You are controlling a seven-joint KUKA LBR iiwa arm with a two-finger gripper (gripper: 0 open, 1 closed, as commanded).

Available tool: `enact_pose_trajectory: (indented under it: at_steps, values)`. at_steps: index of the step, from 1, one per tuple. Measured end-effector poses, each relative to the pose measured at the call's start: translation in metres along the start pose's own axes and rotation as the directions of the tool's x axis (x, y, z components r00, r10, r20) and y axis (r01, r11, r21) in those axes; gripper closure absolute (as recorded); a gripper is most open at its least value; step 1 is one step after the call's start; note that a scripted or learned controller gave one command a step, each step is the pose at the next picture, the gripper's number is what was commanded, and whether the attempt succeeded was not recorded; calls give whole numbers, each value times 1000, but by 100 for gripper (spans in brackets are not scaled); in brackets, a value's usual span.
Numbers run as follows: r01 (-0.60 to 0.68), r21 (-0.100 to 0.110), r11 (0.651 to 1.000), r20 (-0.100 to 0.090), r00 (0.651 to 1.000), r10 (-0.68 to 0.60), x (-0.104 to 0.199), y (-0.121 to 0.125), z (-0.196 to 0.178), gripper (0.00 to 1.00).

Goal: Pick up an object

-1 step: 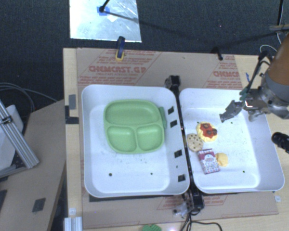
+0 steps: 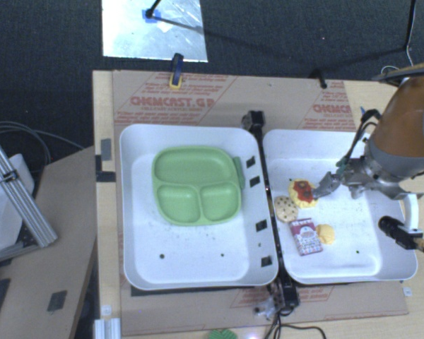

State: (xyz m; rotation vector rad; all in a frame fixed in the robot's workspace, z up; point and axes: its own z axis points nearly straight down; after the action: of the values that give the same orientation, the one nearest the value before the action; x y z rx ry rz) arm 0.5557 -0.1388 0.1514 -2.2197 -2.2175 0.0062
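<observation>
Arm over the right bin (image 2: 389, 260), divided green plate (image 2: 196, 186) in the left bin (image 2: 138, 260).
Gripper (image 2: 326, 186) sits at a yellow-red toy (image 2: 302, 192); cookie (image 2: 285, 207), red carton (image 2: 306, 236) and yellow piece (image 2: 326, 234) lie near the bin's left edge.

Green tray (image 2: 196, 186) fills left bin's (image 2: 138, 260) middle; its edges lie open.

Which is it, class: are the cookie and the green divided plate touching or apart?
Apart. The camera view shows the cookie in the right bin and the green divided plate in the left bin.

Robotics lab; bench (image 2: 219, 90) w/ white bins (image 2: 138, 210), alu framing (image 2: 18, 196), loose cables (image 2: 35, 136).
</observation>
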Motion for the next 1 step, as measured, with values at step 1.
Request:
enact_pose_trajectory:
  at_steps: [1]
  values:
    - [2, -6, 1000, 0, 1000, -2, 2, 14, 69, 0]
